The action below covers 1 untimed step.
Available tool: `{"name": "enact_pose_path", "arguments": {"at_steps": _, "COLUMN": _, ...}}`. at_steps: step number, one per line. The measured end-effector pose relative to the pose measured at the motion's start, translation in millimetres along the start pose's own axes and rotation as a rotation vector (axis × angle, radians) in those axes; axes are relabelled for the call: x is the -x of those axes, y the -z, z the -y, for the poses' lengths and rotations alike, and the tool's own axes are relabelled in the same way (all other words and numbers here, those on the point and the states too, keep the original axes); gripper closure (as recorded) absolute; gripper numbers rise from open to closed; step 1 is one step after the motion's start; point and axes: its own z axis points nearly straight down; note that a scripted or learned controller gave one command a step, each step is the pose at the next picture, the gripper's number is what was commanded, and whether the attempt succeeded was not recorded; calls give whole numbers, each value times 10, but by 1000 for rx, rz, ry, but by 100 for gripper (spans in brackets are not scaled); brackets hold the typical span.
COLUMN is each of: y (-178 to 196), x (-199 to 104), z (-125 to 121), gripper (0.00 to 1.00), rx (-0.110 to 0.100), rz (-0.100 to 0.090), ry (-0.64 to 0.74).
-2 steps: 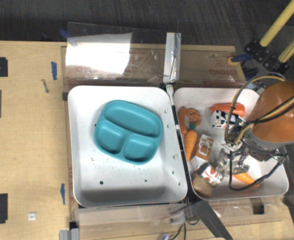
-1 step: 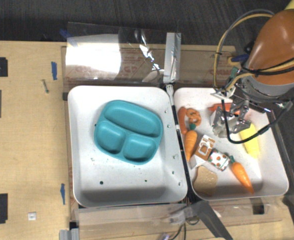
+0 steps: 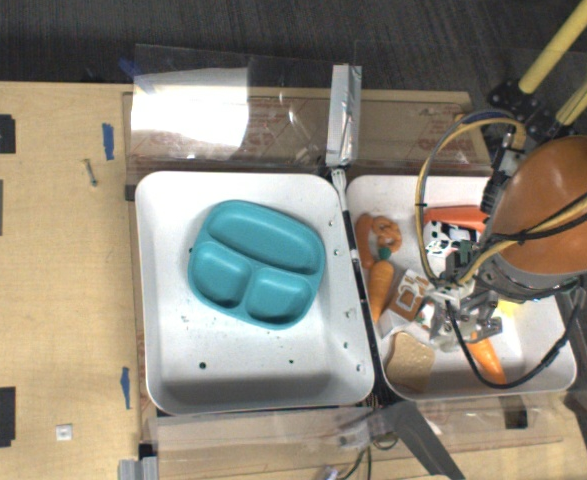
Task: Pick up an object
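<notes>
Arm (image 3: 553, 208) enters from the right and hangs low over the right bin (image 3: 563, 368); gripper (image 3: 465, 313) sits in the middle of that bin's clutter, wrapped in cables. State of the fingers: cannot tell, since wrist hardware and wiring mask the tips, and nothing is visibly pinched between them. Largest item on the tabletop is the teal divided tray (image 3: 256, 261), lying flat in the left bin (image 3: 163, 368), well apart from the fingers on their far left; it looks like rigid moulded plastic, light, smooth and wide, so a two-finger pinch would probably only work on its rim or on a divider ridge. Next, the tan bread-like slice (image 3: 410, 358), just below-left of the fingers: likely light foam or soft plastic, slightly compliant, best taken across its narrow width. The long carrot-like piece (image 3: 381, 280), left of the fingers against the bin wall, looks stiff and tapered; grip mid-body, as the taper could squirt out. The small orange carrot (image 3: 486, 360), just below-right of the fingers, is the nearest candidate: light, hard, probably slick, to be pinched across the thick end. A small brown-and-white packet (image 3: 409, 296) lies just left of the fingers; thin, flat, hard to get under.
</notes>
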Motion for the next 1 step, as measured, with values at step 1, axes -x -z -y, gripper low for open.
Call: {"name": "enact_pose_path", "arguments": {"at_steps": 1, "y": 8, "x": 2, "z": 5, "gripper": 0, "rx": -2, "rz": 0, "ry": 0}}
